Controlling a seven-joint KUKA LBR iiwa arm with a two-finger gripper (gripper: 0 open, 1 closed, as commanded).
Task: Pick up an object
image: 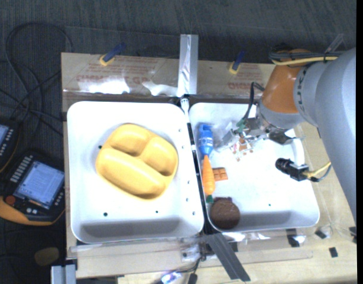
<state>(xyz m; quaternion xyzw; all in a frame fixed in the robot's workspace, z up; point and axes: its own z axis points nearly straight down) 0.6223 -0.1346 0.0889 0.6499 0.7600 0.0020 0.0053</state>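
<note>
One yellow lump [137,160], one carrot [207,178], one bottle [204,138].

Bread loaf [137,160] in left bin [81,218] (carrot [207,179] in right bin [288,215]).

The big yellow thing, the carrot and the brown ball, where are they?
big yellow thing [137,160], camera view, middle of its top.
carrot [207,177], camera view, middle of its orange body.
brown ball [224,212], camera view, its centre.

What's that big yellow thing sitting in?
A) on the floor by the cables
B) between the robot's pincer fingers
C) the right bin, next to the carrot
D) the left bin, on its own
D: the yellow lump lies alone in the left bin, while the orange carrot lies in the right bin.
</note>
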